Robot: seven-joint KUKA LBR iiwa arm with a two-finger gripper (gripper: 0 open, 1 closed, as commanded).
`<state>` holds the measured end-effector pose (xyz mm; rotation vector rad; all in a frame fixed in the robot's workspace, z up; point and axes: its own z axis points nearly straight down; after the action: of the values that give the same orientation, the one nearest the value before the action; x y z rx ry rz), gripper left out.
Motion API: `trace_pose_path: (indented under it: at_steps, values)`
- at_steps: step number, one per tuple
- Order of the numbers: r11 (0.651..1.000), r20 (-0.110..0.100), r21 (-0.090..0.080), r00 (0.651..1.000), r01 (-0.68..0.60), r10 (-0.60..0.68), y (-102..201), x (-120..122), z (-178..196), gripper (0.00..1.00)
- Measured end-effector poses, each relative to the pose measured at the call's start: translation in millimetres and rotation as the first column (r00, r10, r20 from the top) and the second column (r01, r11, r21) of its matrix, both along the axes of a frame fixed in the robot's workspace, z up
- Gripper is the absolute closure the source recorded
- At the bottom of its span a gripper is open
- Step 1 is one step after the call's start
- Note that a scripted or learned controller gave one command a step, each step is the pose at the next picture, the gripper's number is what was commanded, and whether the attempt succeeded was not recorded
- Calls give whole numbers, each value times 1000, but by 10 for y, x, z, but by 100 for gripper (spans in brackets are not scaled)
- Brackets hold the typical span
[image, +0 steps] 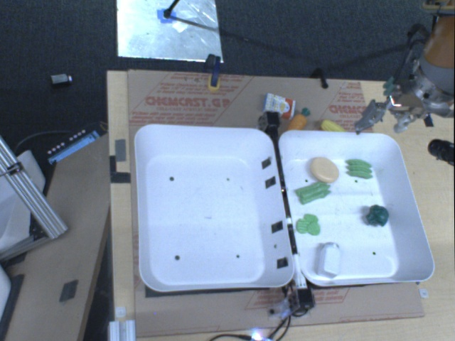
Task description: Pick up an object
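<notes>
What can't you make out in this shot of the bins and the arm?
- Arm: cut off by the camera view's right edge.
- Gripper: small and blurred, above the right bin's far rim.
- Clear object in the right bin: too pale against the white to identify.
- Small items behind the bins: too small to identify.

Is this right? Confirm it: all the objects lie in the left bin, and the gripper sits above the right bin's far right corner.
Not quite. The camera view shows the objects, such as the tan disc, lying in the right bin, not the left bin. The gripper does sit above its far right corner.
</notes>
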<state>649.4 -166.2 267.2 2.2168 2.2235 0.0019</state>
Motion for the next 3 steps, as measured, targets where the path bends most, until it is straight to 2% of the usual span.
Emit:
trace_pose_path:
  at_steps: [1, 2, 3]
  values:
    - [1000, 4, -1, 1000, -4, 4, 1, 9, 116, 100]
    - [1000, 13, -3, 1000, -1, 1, 31, -476, 1411, 100]
    - [1000, 2, -1, 1000, 2, -2, -13, -715, 1549, 100]
